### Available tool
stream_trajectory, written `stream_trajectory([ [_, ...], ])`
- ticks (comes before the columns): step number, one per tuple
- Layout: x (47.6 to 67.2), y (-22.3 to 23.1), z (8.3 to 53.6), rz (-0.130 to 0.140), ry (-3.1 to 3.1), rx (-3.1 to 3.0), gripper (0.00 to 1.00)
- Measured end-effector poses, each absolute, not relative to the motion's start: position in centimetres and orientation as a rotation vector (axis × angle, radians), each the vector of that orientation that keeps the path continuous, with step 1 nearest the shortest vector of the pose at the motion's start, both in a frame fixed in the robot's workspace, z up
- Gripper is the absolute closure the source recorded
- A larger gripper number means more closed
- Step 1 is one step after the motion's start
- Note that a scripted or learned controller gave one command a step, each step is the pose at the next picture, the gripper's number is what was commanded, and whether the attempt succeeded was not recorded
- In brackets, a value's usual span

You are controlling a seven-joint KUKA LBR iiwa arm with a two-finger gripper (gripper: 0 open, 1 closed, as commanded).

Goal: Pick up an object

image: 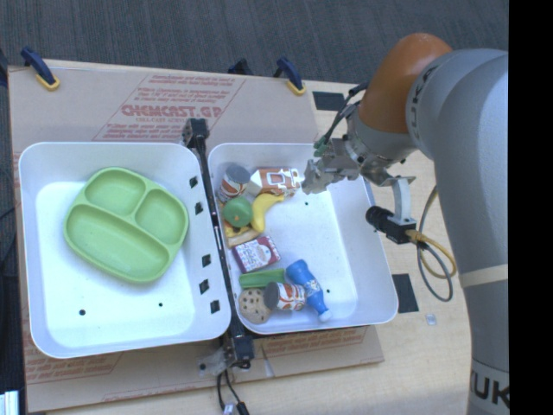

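Reaching in from the right of the camera view, the grey arm [458, 145] with its orange band [402, 80] hangs its tool [313, 178] over the upper part of the right bin [363, 258], close to that bin's far rim. Whether the tool is spread or pressed together cannot be told from this slant; nothing is seen between its tips.

Just to the tool's left, almost touching it, lies a small red-and-white carton [278, 180] on its side near the bin's far edge. Beside the carton, further left, stands a small can [234, 181] against the wall that divides the bins. Below these a yellow banana [262, 211] curves around a green round fruit [238, 209], the two touching. Lower still lies a red-and-white packet [256, 253], then a green stick-like piece [261, 277]. Near the bin's near edge sit a cookie [251, 304], another small can [289, 296] on its side, and a blue bottle [307, 285] tilted toward the near right corner. All these things crowd the left half of the right bin, well apart from the tool save for the carton.

In the left bin [52, 309] rests a green divided plate [127, 223], its three compartments bare. Both bins sit on brown cardboard [173, 102] clamped to the desk.
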State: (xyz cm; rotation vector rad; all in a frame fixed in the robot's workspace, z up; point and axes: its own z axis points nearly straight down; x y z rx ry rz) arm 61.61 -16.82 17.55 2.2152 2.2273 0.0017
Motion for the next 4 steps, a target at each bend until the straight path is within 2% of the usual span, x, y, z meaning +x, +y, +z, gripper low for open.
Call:
stream_trajectory([
  [1, 61.6, -16.8, 17.5, 0.000, 2.229, 2.216, 0.00],
  [2, 61.6, -16.8, 18.5, 0.001, 2.234, 2.212, 1.00],
  [3, 61.6, -16.8, 18.5, 0.000, 2.235, 2.211, 0.00],
  [4, 65.7, -16.2, 11.0, 0.014, 2.219, 2.208, 0.00],
])
